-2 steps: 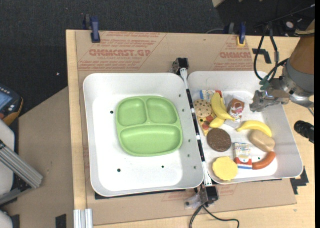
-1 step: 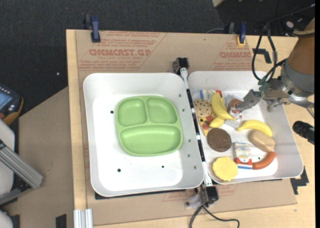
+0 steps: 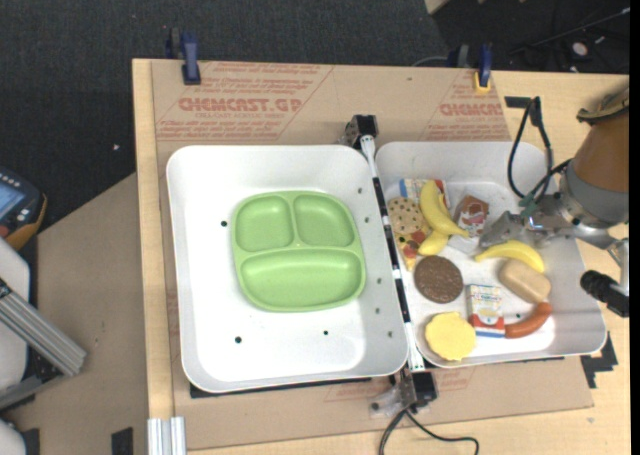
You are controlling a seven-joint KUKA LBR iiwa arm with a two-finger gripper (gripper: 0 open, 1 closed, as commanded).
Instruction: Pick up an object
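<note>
Object to pick: nothing is lifted yet, judging by how things are lying. The green divided plate [image 3: 297,250] is sitting alone in the left bin [image 3: 200,343]. In the right bin [image 3: 590,338], toy food is lying loose: two bananas [image 3: 436,211], a brown patty [image 3: 438,279], a yellow disc [image 3: 449,336]. The gripper [image 3: 512,226] is reaching low among them, beside the right-hand banana; its grasp I cannot tell. Grasping and lifting are apparently remaining.
</note>
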